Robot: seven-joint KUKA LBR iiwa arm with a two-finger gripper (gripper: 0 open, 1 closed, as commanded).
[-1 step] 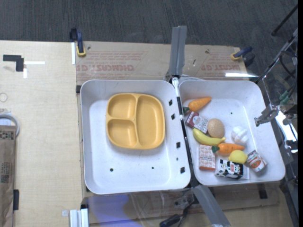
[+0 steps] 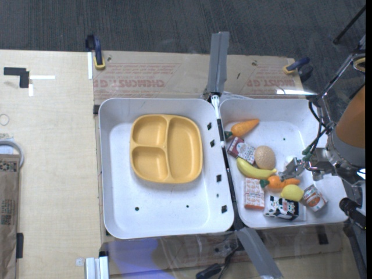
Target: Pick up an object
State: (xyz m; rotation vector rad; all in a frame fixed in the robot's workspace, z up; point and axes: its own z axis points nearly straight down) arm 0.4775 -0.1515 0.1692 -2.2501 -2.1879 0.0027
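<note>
My gripper (image 2: 293, 170) hangs low in the right bin (image 2: 290, 129), coming in from the right edge just above a small orange piece (image 2: 278, 183) and a yellow lemon (image 2: 293, 192). Left of it lie a banana (image 2: 254, 170) and a tan egg-shaped object (image 2: 265, 156). A carrot (image 2: 244, 127) rests at the bin's back left, with a red and white packet (image 2: 240, 150) below it. Along the front are an orange and white box (image 2: 252, 193), a black and white carton (image 2: 281, 207) and a small can (image 2: 314, 198). Nothing shows as lifted.
The left bin (image 2: 116, 173) holds a yellow divided plate (image 2: 167, 149). A grey divider post (image 2: 218, 63) stands between the bins at the back. Cables (image 2: 321, 127) hang by the arm at the right. Clamps (image 2: 296, 67) sit on the cardboard behind.
</note>
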